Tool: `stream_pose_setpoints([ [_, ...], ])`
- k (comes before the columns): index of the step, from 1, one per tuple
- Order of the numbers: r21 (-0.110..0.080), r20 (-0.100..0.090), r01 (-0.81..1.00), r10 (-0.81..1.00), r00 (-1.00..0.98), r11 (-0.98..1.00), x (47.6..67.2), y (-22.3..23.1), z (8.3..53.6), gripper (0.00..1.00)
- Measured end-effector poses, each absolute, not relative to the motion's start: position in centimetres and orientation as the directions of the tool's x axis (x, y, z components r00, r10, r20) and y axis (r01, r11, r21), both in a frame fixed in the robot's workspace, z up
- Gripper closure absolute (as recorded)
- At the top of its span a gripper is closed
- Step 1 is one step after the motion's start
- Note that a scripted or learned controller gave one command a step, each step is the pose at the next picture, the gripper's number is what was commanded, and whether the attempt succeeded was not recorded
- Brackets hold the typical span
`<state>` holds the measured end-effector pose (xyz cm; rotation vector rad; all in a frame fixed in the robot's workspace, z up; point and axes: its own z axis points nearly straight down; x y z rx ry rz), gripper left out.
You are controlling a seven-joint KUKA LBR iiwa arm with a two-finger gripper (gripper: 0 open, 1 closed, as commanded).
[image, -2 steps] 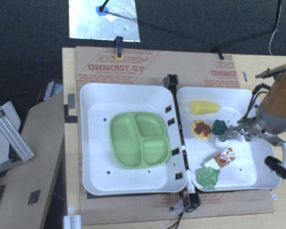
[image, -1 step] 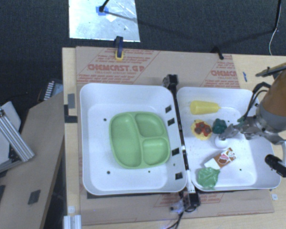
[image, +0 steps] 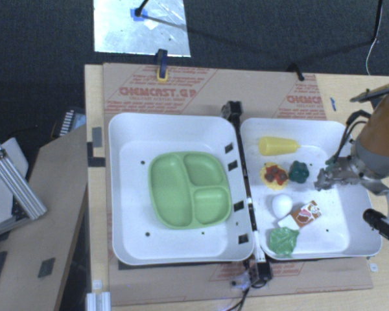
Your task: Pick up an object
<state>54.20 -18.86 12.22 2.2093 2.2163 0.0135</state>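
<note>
Honestly, hard to tell end effector (image: pixel 325 179) state, open or closed. Hovering in right bin (image: pixel 360 237), just beside green pepper (image: pixel 299 172). Best to center over it, drop straight, then close.

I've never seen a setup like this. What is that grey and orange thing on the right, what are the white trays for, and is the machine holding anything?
You are looking down at a slant from one fixed camera above a bench. The grey and orange shape is a robot arm reaching in from the right; a program steers it. Its grasping end, the pincer, sits over the right white bin. I see nothing clearly gripped in it. That bin holds toy food: a yellow piece, a red and yellow piece, a dark green piece, a white egg, a small printed packet and a light green leaf. The left white bin holds a green divided plate. The arm's job is to pick up one object.
</note>
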Motion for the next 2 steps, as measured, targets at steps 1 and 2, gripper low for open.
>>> stream_pose_setpoints([
  [1,0.005,-0.002,1.0,1.0,-0.004,0.004,54.7,-19.0,16.6,1.0],
  [2,0.007,-0.002,1.0,1.0,-0.005,0.005,55.2,-18.2,21.4,1.0],
])
